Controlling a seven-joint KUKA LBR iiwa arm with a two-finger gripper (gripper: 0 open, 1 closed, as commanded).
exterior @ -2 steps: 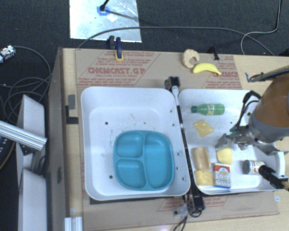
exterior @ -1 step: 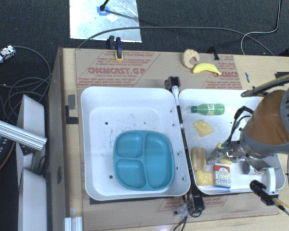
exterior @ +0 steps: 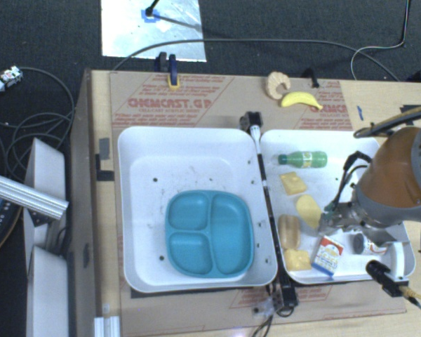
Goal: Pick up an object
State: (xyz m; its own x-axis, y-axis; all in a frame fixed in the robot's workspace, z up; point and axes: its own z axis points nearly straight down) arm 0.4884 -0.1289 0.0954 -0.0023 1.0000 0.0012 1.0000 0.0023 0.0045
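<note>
The right bin (exterior: 340, 153) holds a green bottle (exterior: 303, 160) lying on its side at the back. A pale yellow wedge (exterior: 292, 182) and a rounded yellow piece (exterior: 309, 209) lie below it. A tan bread-like piece (exterior: 289, 230) and a yellow block (exterior: 298, 260) lie by the bin's left wall. A small red, white and blue carton (exterior: 328, 255) rests near the front wall. My gripper (exterior: 329, 222) hangs low in this bin, just right of the rounded yellow piece and above the carton. The arm's orange band and grey wrist hide the bin's right part.
The left bin (exterior: 147, 153) holds a blue divided plate (exterior: 210, 232). On the bench behind the bins lie a banana (exterior: 300, 100), a tan ring-shaped piece (exterior: 277, 84) and a blue and yellow clamp (exterior: 170, 69). A small grey item (exterior: 357, 244) sits under the wrist.
</note>
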